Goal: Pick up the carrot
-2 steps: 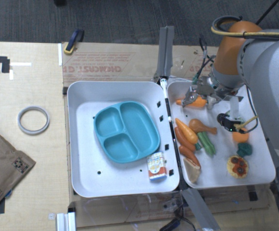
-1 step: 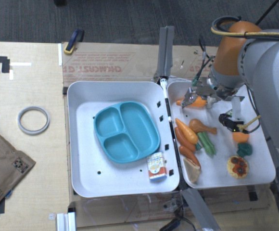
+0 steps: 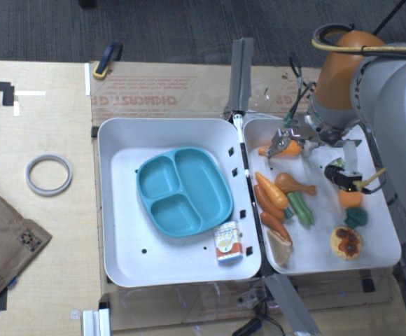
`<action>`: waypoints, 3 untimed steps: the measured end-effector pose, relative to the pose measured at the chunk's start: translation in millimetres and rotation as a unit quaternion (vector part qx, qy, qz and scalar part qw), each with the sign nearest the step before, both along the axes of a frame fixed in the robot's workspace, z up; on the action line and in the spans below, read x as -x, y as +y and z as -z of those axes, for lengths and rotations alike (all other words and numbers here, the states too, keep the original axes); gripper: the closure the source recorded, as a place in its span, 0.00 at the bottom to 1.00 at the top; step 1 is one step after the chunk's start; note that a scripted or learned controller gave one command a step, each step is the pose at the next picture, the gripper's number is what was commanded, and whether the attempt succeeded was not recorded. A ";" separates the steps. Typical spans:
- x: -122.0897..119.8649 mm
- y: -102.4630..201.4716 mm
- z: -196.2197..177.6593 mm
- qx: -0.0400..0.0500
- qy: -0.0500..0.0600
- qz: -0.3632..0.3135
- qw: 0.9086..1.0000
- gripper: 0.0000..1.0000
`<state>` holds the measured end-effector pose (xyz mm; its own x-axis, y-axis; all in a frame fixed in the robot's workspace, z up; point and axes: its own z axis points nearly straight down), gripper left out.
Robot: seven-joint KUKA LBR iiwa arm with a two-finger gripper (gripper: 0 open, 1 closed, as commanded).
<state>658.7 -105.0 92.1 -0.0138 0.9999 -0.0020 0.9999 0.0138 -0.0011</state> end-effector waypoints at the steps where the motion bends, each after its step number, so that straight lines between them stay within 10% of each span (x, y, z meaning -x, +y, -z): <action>1: -0.3 -12.5 -0.7 0.000 -0.001 0.007 1.000 0.00; 2: 2.2 -45.6 1.5 -0.001 0.004 -0.106 0.994 0.00; 3: 1.6 -46.4 -8.0 0.000 0.002 -0.105 0.994 1.00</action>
